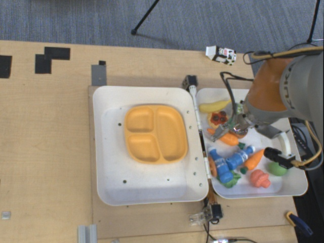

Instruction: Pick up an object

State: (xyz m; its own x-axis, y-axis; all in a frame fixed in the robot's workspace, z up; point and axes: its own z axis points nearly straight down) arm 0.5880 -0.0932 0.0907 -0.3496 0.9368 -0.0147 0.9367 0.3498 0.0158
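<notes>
The left white shallow bin (109, 151) holds an orange three-compartment plastic plate (154, 134) at its centre. The right white bin (296, 186) is crowded with toys — yellow banana (214, 106) at 11 o'clock, blue bottle (236, 160) centre, pink strawberry (259, 178) at 5 o'clock. The gripper (226, 128) hangs over an orange carrot (230, 139); whether it grasps anything, I cannot tell.

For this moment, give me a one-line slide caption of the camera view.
KUKA arm's gripper low over toy food in the right bin; orange divided plate in the left bin.
</notes>
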